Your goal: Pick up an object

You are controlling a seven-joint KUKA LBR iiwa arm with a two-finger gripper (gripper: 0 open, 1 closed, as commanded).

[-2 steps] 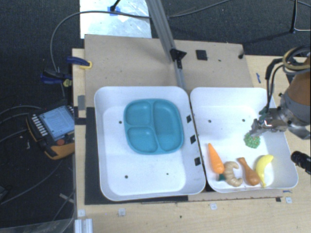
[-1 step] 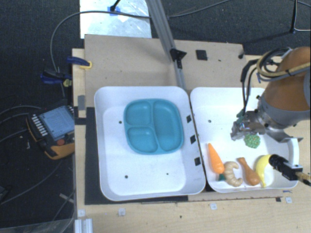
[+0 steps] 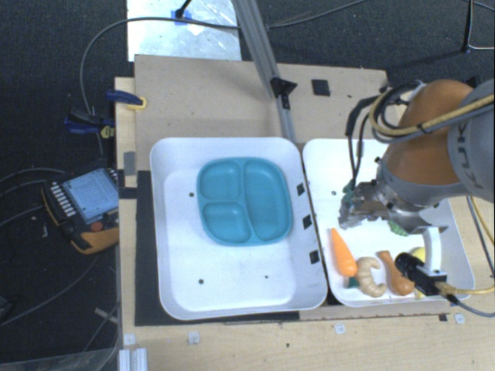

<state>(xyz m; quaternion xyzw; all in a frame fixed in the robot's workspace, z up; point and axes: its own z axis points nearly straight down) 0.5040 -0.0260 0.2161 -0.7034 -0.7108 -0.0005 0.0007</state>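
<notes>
We see the gripper (image 3: 354, 207) low over the right bin (image 3: 325, 168), just above the carrot (image 3: 344, 253); its jaw state we cannot tell; 1 blue plate (image 3: 244, 201) sits in the left bin (image 3: 174, 230).

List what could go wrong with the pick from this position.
1. The carrot, the tan ginger-like piece and the brown piece lie crowded together in the right bin, so a grasp may catch two or nudge one aside.
2. They sit close to the bin's near wall, so the gripper might hit the rim.
</notes>
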